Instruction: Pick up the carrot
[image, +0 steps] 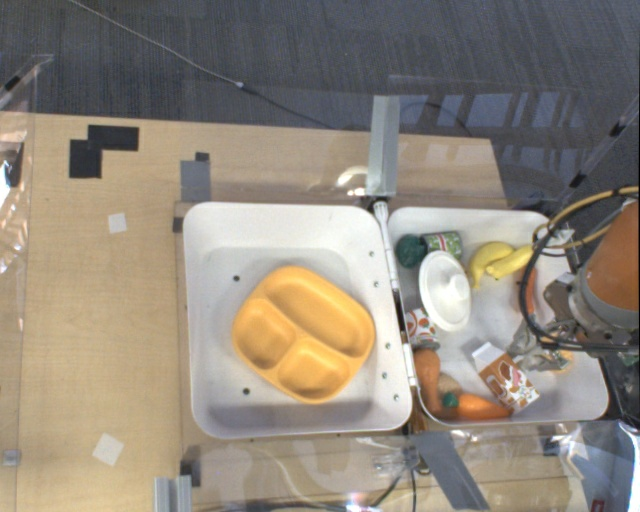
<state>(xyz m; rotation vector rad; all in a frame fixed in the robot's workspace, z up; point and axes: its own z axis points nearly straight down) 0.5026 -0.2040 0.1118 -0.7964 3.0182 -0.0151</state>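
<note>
Two orange carrots lie in the front left corner of the right bin (590, 405). One carrot (428, 372) runs along the bin's left wall. The other carrot (480, 407) lies along the front wall with a dark green top at its left end. My gripper (536, 350) hangs at the right side of the same bin, below the arm's orange band (612, 262). It sits about a hand's width to the right of the carrots and above a small orange-and-white carton (508, 381).
The right bin also holds a green can (436, 244), a white bowl (446, 289), a yellow banana (498, 261) and a small printed packet (418, 324). A yellow divided plate (303, 331) sits in the left bin (205, 300). Black cables loop around the wrist.
</note>
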